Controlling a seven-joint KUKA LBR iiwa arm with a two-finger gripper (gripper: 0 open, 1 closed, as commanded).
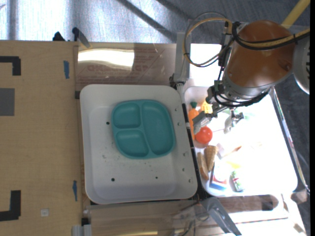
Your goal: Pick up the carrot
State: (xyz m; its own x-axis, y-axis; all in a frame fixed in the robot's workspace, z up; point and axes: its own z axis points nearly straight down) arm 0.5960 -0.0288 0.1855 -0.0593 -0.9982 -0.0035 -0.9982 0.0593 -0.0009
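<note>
The carrot (pixel 195 116) is a small orange piece with a green top, lying at the left edge of the right bin (pixel 275 146), close to the divider between the bins. My gripper (pixel 215 116) hangs low over that spot, just right of the carrot and partly over it. The arm's orange band (pixel 258 50) and grey wrist cover the bin's far part. Glare and the wrist body blur the gripper's tip, and I cannot make out whether the carrot is touched.
A red tomato (pixel 203 134) sits just below the carrot. A tan cone-shaped item (pixel 210 157) and small colourful toys (pixel 231 176) lie nearer the front. The left bin (pixel 93 146) holds a teal divided plate (pixel 143 129).
</note>
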